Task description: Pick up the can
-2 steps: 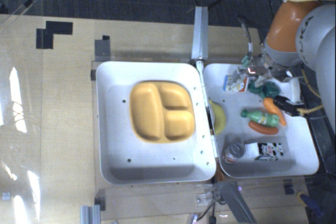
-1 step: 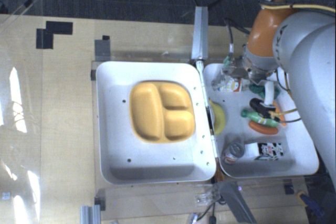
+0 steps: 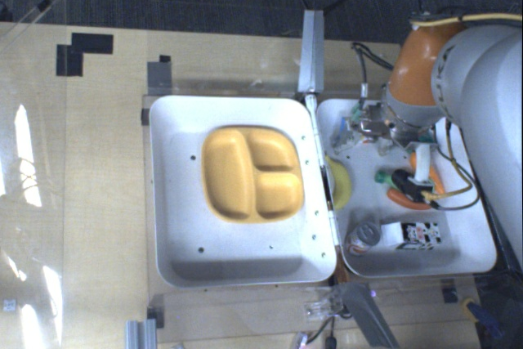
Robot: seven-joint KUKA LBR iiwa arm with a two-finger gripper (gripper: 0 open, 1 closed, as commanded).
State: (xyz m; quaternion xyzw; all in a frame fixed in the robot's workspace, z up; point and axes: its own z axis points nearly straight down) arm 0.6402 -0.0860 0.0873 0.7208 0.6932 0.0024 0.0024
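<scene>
Item: can (image 3: 365, 234), grey metal, at the front of the right bin (image 3: 482, 257), just beside a white box (image 3: 421, 234) whose dark print is too small to read; no label is legible on the can. Same bin: a yellow rounded object (image 3: 341, 184) against the left wall and a cluster of green, orange and black pieces (image 3: 406, 185) mid-bin, between the can and the pincer (image 3: 368, 123). The pincer sits at the bin's rear, well apart from the can, and its state cannot be told; the left bin (image 3: 176, 176) holds a yellow divided tray (image 3: 249, 173).
</scene>
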